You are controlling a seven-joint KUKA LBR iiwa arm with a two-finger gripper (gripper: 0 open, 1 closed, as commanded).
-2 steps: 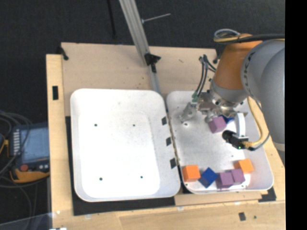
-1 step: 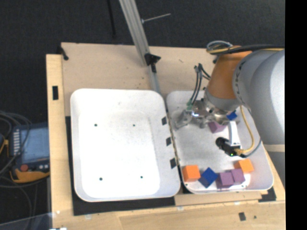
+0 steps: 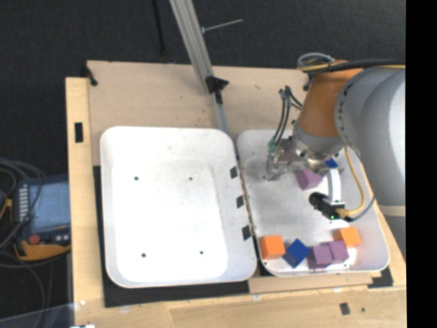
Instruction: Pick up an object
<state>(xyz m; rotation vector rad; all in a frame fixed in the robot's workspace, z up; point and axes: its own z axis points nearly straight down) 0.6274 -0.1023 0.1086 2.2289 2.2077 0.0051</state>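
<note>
Scanning from the left of the frame, I see the left bin [image 3: 171, 203], then the right bin [image 3: 273, 203], where my gripper [image 3: 276, 166] hangs low over the upper left part. Whether it is apart or together I cannot tell. A purple block [image 3: 308, 178] lies just right of it, and along the lower edge sit an orange block [image 3: 272, 246], a blue block [image 3: 297, 252], two purple blocks [image 3: 328, 255] and another orange one [image 3: 350, 236].

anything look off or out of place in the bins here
Nothing stands out. The blocks all lie inside the right bin: an orange block, a blue block and purple blocks along its near edge. The gripper sits over that bin's far-left part.
</note>
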